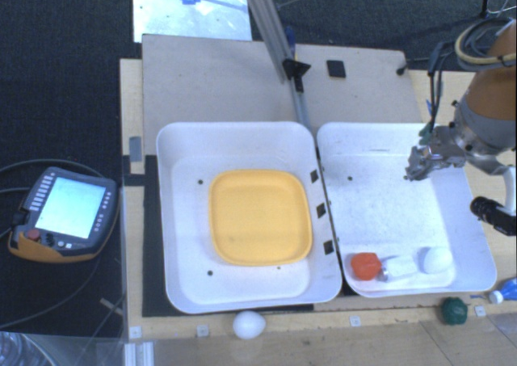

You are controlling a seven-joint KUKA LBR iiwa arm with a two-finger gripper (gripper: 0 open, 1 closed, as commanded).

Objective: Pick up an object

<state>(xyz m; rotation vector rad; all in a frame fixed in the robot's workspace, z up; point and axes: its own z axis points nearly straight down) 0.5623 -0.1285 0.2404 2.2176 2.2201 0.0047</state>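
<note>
We judge the orange object (365, 266), the clear piece (397, 268) touching it and the white ball (436, 259) hard to grasp: all sit crowded against the right bin's (380, 195) near edge, so fingers may strike the wall or nudge them. They look small, rounded, smooth. The gripper (420, 164) hangs near the far-right corner; we cannot tell its opening.

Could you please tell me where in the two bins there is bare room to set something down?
The right bin is bare across its middle, between the gripper and the near edge. That edge is crowded: orange object, white ball. In the left bin, only margins around the yellow plate are free.
</note>
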